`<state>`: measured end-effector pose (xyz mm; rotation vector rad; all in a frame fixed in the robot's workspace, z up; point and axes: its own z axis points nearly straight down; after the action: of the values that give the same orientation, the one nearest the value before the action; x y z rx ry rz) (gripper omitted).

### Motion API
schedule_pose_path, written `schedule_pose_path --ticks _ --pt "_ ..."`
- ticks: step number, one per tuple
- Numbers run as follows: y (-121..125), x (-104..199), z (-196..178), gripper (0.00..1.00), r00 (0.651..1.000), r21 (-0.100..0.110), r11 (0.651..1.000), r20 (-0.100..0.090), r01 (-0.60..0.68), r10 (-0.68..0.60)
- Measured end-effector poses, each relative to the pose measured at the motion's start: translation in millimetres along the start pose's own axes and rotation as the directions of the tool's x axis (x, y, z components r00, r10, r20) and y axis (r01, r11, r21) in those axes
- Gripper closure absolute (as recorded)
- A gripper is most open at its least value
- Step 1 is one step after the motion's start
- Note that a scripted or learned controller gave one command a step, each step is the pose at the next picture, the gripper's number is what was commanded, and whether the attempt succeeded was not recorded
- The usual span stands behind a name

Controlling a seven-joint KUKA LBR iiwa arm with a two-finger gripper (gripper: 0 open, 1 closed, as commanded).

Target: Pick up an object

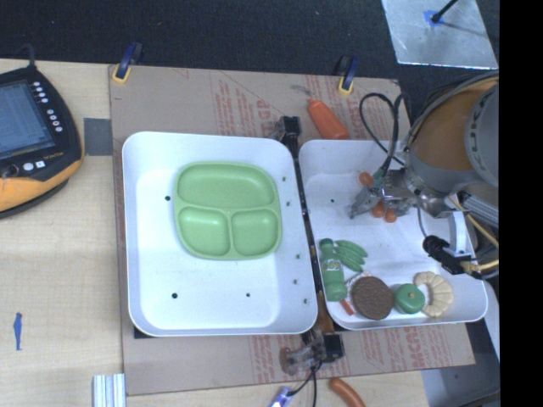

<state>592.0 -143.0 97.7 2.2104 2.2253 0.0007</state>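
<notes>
2 white bins side by side on a cardboard sheet point(212, 100) over the bench. Left bin point(153, 303) holds 1 green divided plate point(227, 209) with 3 compartments, lying toward the bin's far edge, centred.

Right bin point(339, 164) holds the loose items, most along its near edge: 1 brown round cookie point(371, 297), 1 green round piece point(410, 298) just right of it, and 1 cream ridged crescent point(439, 292) curving around that piece near the near-right corner. Against the bin's left wall: 1 bunch of green pea pods point(344, 250) and 1 green bottle-like item point(333, 280) below it, touching the cookie's left side.

Gripper point(371, 203) is low in the far half of the right bin, pointing toward the left wall. 2 small orange bits point(366, 178) point(389, 214) sit beside it; type unclear. Cannot tell the claw's state, nor whether anything is grasped.

Outside the bins: 1 orange carrot-like item point(326, 119) on the cardboard near the right bin's far-left corner. 2 blue clamps point(127, 60) point(346, 72) on the cardboard's far edge. 1 teach pendant point(30, 138) at the bench's left edge.
</notes>
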Motion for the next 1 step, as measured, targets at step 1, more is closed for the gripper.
schedule_pose_path --ticks 1 --pt "60.6 -1.9 4.7 0.0 1.0 0.005 1.0 -0.003 -0.004 0.004"
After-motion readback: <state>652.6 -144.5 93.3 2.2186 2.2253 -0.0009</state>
